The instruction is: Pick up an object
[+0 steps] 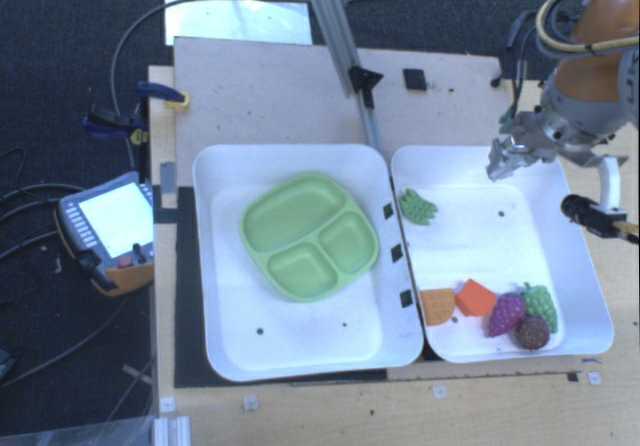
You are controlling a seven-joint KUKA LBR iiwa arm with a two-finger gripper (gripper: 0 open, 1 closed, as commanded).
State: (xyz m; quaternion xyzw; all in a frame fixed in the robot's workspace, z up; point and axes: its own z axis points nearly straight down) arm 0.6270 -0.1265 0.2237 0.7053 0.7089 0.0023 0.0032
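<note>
Grey end effector [503, 160] over the right bin's [574, 252] far edge — nothing between its fingers that we can see.

We judge this the approach step; whether it's open we cannot tell — too small, blurred. Nearest is the green toy [418, 205]; orange blocks [477, 297] and grapes [507, 313] cluster along the near wall. Next we'd descend over one piece.

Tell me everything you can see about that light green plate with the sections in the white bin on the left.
The light green divided plate looks like smooth plastic, rounded at the corners, with three shallow compartments: one long one and two smaller ones. It lies flat, turned at a slant, near the middle of the left white bin. Its compartments hold nothing, and only the bin floor touches it.
</note>
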